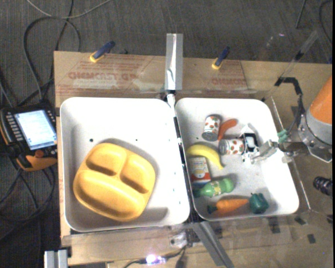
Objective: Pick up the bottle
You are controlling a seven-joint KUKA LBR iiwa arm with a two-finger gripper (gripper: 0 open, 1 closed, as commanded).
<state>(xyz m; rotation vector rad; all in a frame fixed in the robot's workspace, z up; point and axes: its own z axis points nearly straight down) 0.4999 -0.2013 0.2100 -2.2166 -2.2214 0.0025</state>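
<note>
From the camera view, the arm is reaching in from three o'clock, its orange band showing at the frame's right, and the gripper (255,149) is hanging over the right bin (279,202), just past that bin's centre toward three o'clock. Whether the pincer is wide or narrow cannot be told; it is small and blurred against the white floor, and nothing is visibly caught in it.

The bottle (214,187), green and lying on its side, is resting in the same bin toward seven o'clock of the gripper, near but apart from it. It is sitting in a crowd: a banana (206,154) is curving just at its twelve o'clock, a red-labelled jar (199,169) is touching or nearly touching it at eleven o'clock, and a carrot (232,205) with a teal block (259,202) is lying just beside it at five o'clock. A spotted can (231,146) is lying right at the gripper's nine o'clock, with another can (211,127) and a red pepper (228,127) further toward eleven.

The left bin (72,113) is carrying a yellow divided tray (115,180), well apart from the work.

Judging from this, the approach is not yet done. Doing it well is likely calling for travelling toward seven o'clock, turning the wrist so the closing line is crossing the bottle's narrow width, and descending on its free middle, clear of the jar and carrot.
</note>
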